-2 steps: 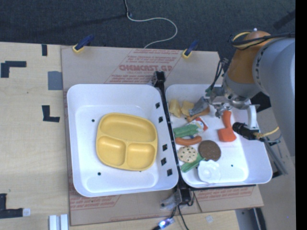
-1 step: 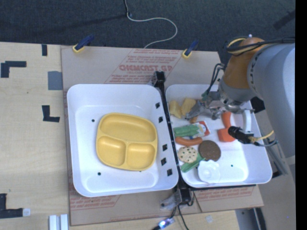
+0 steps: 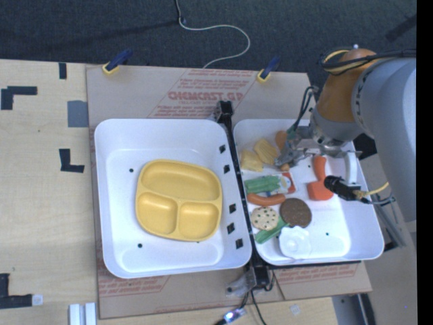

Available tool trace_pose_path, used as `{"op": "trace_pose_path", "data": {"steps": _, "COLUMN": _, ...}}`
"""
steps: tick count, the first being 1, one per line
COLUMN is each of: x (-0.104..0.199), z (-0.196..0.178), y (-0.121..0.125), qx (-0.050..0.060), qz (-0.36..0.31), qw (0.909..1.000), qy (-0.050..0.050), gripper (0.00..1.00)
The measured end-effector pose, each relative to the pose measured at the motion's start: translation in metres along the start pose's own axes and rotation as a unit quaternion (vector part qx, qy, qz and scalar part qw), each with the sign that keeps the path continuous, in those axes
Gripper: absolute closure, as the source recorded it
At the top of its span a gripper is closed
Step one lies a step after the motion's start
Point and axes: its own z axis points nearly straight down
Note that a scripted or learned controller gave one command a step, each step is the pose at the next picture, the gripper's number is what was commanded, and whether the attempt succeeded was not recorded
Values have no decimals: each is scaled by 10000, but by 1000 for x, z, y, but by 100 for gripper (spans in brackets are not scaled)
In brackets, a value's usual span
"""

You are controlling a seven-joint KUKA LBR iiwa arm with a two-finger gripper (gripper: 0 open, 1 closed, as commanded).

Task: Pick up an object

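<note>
The arm (image 3: pixel 369 93) leans in over the far edge of the right bin (image 3: pixel 365 239), its orange band just above the wrist, and the gripper (image 3: pixel 292 153) hangs low among the toy food at that bin's far left part. From where I stand, nothing sits visibly between it and the pile, but the wrist hardware hides too much, so I cannot tell whether it is released or clenched.

The likely target is one of the pale yellow pieces (image 3: pixel 260 156) near the bin's far left corner, just beside the gripper tip. The rest of the food crowds along the left wall: a green piece (image 3: pixel 262 183), a sausage-like piece (image 3: pixel 266 198), a speckled cookie (image 3: pixel 264 218), a brown round patty (image 3: pixel 295 212) and a white lidded cup (image 3: pixel 295 242) toward the near edge. An orange piece (image 3: pixel 319 185) lies nearer the bin's middle, partly under a black part of the wrist.

That clustering matters, I think: things packed this tightly leave little room to come down around one item without nudging its neighbours.

The left bin (image 3: pixel 108 202) holds a yellow divided plate (image 3: pixel 179 200) in its middle, well apart from the action, probably a place to drop things later.
</note>
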Motion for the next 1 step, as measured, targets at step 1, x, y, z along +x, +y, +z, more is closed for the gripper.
{"op": "trace_pose_path", "data": {"steps": 1, "x": 2, "z": -62, "y": -2, "qx": -13, "qz": 8, "qw": 10000, "qy": 7, "gripper": 100}}
